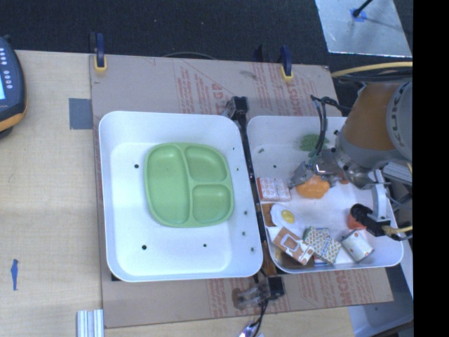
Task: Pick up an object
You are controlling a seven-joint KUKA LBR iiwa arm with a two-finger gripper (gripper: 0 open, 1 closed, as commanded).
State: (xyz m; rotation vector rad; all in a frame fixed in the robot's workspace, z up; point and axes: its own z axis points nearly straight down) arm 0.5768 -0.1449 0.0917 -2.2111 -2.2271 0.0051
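Camera view: grey arm's gripper (317, 174) low in right white bin (280, 133), over small orange object (313, 187). Jaw state can't tell. Likely grasp step; next: close, lift.

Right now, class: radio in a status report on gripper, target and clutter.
Gripper low in right bin, over orange object. Grasp unconfirmed. Packets and can crowd near edge.

Robotics lab test cell, indicated by wooden bench (42, 209), cardboard sheet (175, 83) held by blue clamps (99, 51), two white bins (119, 188) set side by side, teach pendant (10, 83) placed at left edge, grey-and-orange arm (375, 121), dark floor beyond bench.
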